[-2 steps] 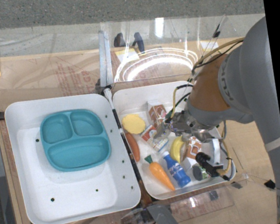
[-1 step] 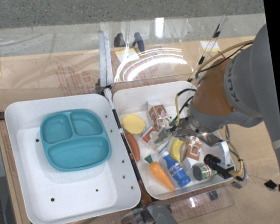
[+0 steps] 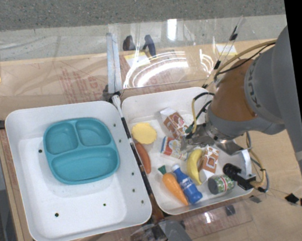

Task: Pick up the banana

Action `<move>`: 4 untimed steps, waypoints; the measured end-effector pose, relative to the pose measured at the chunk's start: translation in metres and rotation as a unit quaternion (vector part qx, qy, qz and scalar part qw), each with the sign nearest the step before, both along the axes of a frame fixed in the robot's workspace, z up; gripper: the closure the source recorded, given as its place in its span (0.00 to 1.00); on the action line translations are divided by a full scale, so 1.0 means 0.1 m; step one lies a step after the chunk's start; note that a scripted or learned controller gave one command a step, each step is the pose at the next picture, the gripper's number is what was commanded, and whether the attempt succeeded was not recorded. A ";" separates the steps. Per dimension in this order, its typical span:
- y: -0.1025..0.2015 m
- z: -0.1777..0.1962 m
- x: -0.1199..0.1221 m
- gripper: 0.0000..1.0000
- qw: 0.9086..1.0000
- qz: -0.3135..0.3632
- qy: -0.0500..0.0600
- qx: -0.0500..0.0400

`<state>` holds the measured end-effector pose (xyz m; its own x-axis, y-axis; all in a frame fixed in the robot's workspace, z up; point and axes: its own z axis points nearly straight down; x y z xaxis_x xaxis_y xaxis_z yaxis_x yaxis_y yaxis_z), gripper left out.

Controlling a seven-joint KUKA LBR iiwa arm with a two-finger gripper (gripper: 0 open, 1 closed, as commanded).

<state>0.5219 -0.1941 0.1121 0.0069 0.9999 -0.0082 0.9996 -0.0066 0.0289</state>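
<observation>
The banana [image 3: 195, 165] lies in the right bin [image 3: 137, 105], near the middle of its lower half, curved and pointing up toward the gripper [image 3: 194, 140]. The gripper hangs just above the banana's upper tip, among the packets; whether it is open or closed cannot be told, and nothing can be seen held in it. Left of the banana stand a blue bottle [image 3: 187, 184] and a carrot [image 3: 174, 187]; a small carton [image 3: 209, 159] touches its right side, with a can [image 3: 222, 183] below. The left bin [image 3: 25, 181] holds a teal divided plate [image 3: 80, 150].
</observation>
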 end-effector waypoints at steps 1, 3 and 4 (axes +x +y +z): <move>0.00 0.00 0.00 0.00 1.000 0.000 0.000 0.000; 0.10 -0.25 -0.32 0.00 0.999 0.045 0.016 0.004; -0.12 -0.24 -0.40 0.00 0.998 0.066 0.013 0.007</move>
